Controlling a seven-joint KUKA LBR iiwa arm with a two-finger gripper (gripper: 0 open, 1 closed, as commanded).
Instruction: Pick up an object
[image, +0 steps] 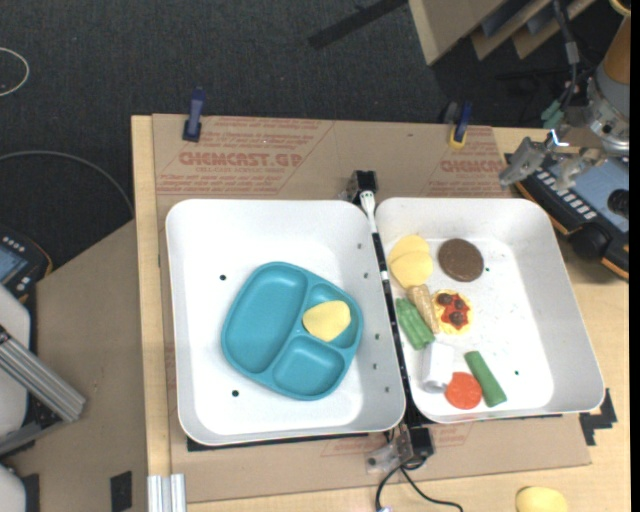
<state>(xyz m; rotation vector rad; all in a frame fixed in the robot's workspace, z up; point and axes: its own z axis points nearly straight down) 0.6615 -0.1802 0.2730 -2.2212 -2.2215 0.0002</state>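
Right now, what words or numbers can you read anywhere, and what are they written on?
"CHEMCAST G.P" in red print on the brown cardboard sheet under the two bins, left of centre.
The same red print repeats at the sheet's right, above the right white bin, too faint to read.
The smaller red lines around it are too small to read.

The arm (600, 90) is cut off by the top right edge, and its fingers are too blurry to tell. Far from it, a yellow thing (540, 499) is cut by the bottom edge.
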